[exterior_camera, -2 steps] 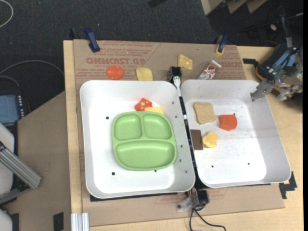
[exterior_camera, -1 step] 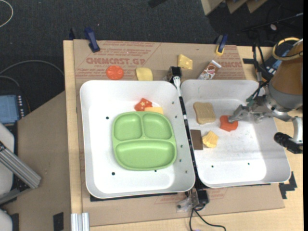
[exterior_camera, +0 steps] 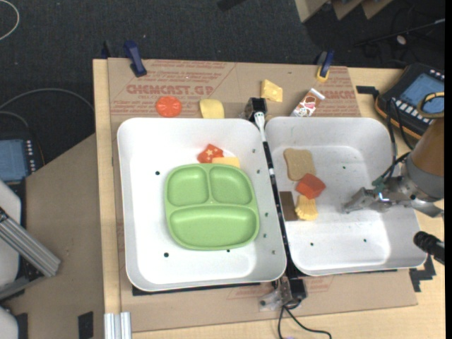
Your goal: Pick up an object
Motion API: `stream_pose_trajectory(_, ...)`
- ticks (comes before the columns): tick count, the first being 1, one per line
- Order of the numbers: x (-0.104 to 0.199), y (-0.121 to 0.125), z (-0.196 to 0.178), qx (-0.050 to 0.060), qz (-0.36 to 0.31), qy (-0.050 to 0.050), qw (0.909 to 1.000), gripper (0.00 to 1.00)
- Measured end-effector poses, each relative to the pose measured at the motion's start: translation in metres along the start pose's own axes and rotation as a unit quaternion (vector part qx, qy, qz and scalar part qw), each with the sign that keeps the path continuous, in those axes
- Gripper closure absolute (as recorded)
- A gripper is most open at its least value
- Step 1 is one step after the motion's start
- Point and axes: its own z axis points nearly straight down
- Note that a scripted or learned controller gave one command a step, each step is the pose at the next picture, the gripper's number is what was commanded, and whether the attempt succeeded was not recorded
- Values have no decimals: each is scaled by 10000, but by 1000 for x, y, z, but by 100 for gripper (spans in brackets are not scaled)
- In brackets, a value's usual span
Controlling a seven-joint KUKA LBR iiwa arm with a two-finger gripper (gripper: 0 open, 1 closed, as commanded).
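Note:
The right bin (exterior_camera: 353,249) holds a tan flat piece (exterior_camera: 299,162), a red block (exterior_camera: 310,186), a small yellow piece (exterior_camera: 306,209) and a dark brown piece (exterior_camera: 287,205), all in its left half. My gripper (exterior_camera: 359,200) hangs low over the right half of this bin, pointing left. It is a short way right of the red block and touches none of the pieces. The left bin (exterior_camera: 141,189) carries a green divided plate (exterior_camera: 210,206), with a red piece (exterior_camera: 210,153) and a yellow piece (exterior_camera: 227,162) just behind it.
Behind the bins on the cardboard lie an orange disc (exterior_camera: 168,106), two yellow pieces (exterior_camera: 211,109) (exterior_camera: 272,90) and a red-and-white packet (exterior_camera: 307,104). Blue clamps (exterior_camera: 134,58) (exterior_camera: 324,65) grip the board's far edge. A handheld control unit (exterior_camera: 417,101) sits at the right.

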Motion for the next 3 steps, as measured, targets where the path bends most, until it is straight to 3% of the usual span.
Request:
stream_pose_trajectory(1,28,68,-128,-46,-14,-69,10000,0)
stream_pose_trajectory(2,130,65,-38,63,-28,-16,10000,0)
stream_pose_trajectory(3,128,53,4,52,16,-34,10000,0)
